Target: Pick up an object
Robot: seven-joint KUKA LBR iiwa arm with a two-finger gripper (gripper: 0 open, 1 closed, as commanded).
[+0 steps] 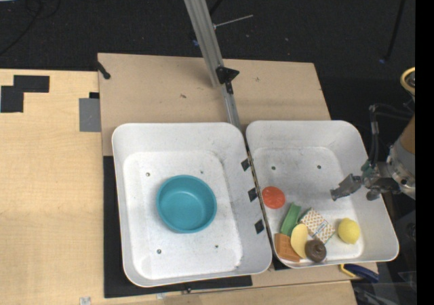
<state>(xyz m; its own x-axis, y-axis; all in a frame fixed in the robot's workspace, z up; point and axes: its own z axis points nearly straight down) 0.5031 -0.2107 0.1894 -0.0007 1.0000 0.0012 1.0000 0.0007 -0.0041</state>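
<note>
Evidently the approach step is in hand: the shallow white plastic right bin (298, 135) holds a cluster of small objects in its near corner, and the grey two-finger gripper (352, 188) hangs above that bin's right wall, pinching nothing, though I cannot tell how its jaws stand. The round yellow lemon-like object (348, 230), just below the gripper and slightly apart from the cluster, looks the easiest target, so the next move calls for lowering straight over it.

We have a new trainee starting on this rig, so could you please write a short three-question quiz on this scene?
1. True or false: the teal bowl lies in the left bin.
2. Which object lies nearest the gripper? A) yellow ball B) red disc C) teal bowl
3. Fill in: the green block lies in the ___ bin.

Key: 1 true; 2 A; 3 right.
</note>
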